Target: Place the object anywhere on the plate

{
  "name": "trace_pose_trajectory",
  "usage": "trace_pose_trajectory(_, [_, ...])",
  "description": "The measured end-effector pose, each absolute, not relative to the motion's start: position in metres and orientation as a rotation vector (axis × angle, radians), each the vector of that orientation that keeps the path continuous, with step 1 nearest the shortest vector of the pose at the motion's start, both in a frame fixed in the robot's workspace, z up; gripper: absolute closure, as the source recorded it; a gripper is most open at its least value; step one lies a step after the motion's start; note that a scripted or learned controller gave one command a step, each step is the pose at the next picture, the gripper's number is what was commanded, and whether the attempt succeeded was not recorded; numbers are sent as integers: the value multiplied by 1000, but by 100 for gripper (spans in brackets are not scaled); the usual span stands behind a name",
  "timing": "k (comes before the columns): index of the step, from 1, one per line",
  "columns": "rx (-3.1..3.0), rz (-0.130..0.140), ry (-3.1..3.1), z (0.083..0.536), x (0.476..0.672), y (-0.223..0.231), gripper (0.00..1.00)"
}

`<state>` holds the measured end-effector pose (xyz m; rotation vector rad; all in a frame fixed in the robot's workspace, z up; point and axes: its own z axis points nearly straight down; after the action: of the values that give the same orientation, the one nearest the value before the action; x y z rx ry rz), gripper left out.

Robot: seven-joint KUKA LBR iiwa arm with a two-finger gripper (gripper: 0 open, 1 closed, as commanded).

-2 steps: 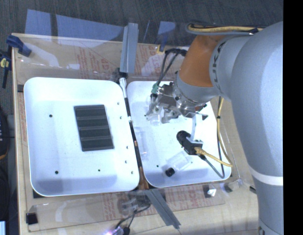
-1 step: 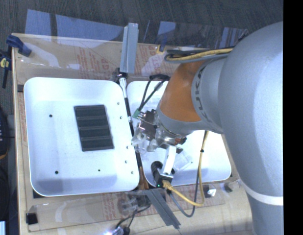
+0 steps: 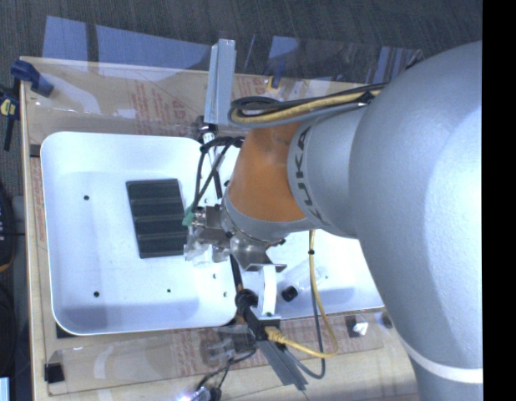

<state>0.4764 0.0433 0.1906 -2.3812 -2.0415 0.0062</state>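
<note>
end effector [image 3: 209, 245] at left bin's [image 3: 66, 153] right wall, finger state: can't tell | plate [image 3: 157, 217]: dark, ribbed, mid left bin | object: not identifiable, arm [image 3: 392, 182] blocks | advice: confirm grasp, centre over plate, lower, release

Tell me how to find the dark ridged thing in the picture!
Look at the left white bin, the one away from the big grey arm. Lying flat on its floor is a dark rectangular ridged plate. It is the one dark slab on all that white.
</note>
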Motion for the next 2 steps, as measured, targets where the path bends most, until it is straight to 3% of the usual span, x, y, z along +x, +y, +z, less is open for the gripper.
trace_pose_trajectory(1, [-2566,8,-1806,167,475,127,100])
trace_pose_trajectory(2, [-3046,-3,-747,96,555,124,100])
